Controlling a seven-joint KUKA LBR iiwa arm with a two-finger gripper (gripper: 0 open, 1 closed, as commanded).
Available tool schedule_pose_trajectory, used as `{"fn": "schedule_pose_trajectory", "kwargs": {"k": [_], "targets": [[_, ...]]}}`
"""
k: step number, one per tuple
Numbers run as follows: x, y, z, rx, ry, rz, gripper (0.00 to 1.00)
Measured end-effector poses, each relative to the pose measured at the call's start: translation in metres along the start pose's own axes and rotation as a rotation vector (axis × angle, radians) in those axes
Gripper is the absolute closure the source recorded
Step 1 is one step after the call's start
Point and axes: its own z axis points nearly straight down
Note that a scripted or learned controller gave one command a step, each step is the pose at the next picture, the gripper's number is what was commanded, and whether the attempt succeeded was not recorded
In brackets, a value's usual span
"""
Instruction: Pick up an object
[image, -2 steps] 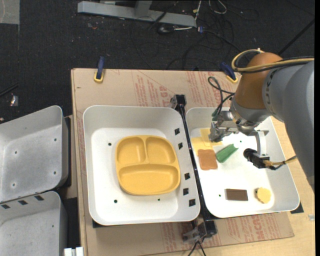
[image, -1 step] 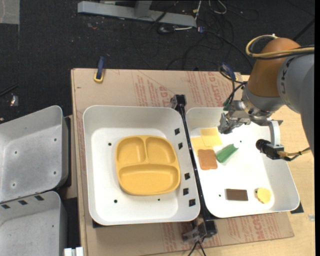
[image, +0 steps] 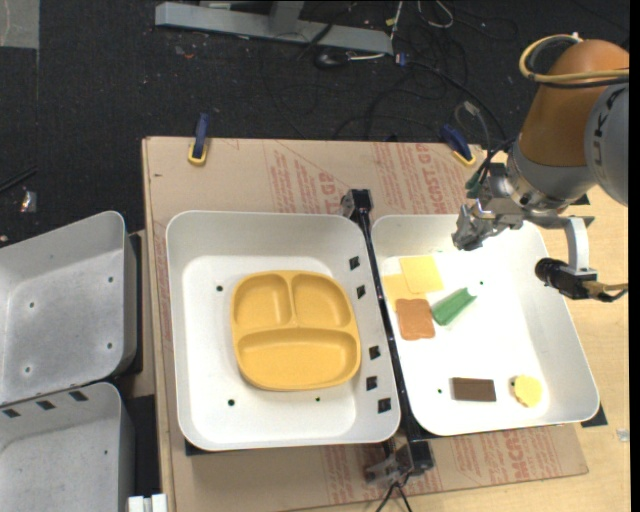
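Arm: grey iiwa with its orange band reaches in from the upper right of the frame, wrist bent down over the right bin (image: 560, 375), likely positioning above the loose pieces for a pick.
Hand (image: 468, 238): hovers low over the upper left part of the right bin, just above the yellow square; nothing shows between its tips, and whether it is apart or together I cannot tell, since it is dark and small against the wrist.
Candidates: yellow square (image: 420, 272), orange-brown slab (image: 414, 318) and green piece (image: 453, 305) cluster near the bin's left wall, closest to the hand; dark brown block (image: 473, 389) and round yellow piece (image: 526, 390) lie apart at the lower edge.
Left bin (image: 190, 300): holds a yellow divided tray (image: 296, 330), lying flat at centre.
Tabletop (image: 260, 175): brown board clamped at its upper edge, probably to stop shifting.
Hard to make out: what the small items actually are; a cable and fitting partly obscure the wrist.
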Motion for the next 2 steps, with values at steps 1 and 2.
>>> {"fn": "schedule_pose_trajectory", "kwargs": {"k": [1,2], "targets": [[0.000,0.001,-0.008,0.003,0.001,0.000,1.00],[0.064,0.000,-0.012,0.005,0.003,-0.007,1.00]]}}
